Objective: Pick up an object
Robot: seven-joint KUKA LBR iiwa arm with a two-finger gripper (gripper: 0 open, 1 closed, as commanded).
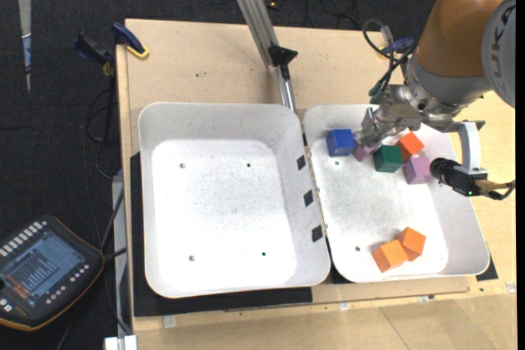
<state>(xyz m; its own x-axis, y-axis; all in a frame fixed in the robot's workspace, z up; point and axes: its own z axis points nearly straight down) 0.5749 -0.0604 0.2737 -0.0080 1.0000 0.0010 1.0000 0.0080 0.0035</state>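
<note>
My gripper (371,135) hangs low over the far end of the right bin (369,209), just right of a blue block (340,142). A small purple block (362,151) peeks out right beneath the gripper's tip. Close to its right lie a green block (388,159), an orange block (410,144) and a lilac block (417,169). Two orange blocks (390,256) (413,242) sit together near the bin's front edge. The wrist hides the gripper's tips, so I cannot see whether anything is held.
The left bin (149,135) adjoins the right one along a shared rim. A slanted metal pole (254,4) ends at the far rim between them. A teach pendant (41,270) lies off the bench at the front left, and clamps (123,41) sit at the far left corner.
</note>
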